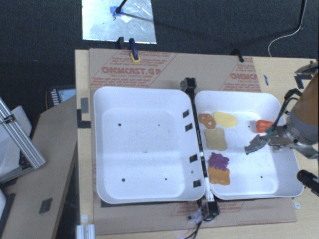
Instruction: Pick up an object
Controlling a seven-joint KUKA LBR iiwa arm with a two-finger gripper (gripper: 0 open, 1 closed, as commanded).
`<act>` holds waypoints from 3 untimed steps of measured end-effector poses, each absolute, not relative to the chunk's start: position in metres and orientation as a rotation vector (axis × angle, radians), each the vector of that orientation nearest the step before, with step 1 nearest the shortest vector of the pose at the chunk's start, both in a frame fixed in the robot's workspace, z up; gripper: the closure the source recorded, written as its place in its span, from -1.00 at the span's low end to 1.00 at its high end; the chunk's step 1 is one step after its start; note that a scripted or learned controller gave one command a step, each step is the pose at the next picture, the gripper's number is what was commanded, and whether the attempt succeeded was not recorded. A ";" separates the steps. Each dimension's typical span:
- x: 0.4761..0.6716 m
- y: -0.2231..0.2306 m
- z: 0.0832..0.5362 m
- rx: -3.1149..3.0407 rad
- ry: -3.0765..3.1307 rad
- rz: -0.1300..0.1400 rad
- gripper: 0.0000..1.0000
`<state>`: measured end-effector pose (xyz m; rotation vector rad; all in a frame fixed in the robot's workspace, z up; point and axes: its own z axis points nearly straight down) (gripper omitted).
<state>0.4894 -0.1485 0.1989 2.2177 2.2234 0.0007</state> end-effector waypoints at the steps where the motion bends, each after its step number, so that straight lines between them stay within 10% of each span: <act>1: 0.490 -0.149 0.210 2.214 2.224 0.003 1.00; 3: 0.486 -0.206 0.535 2.211 2.205 0.010 1.00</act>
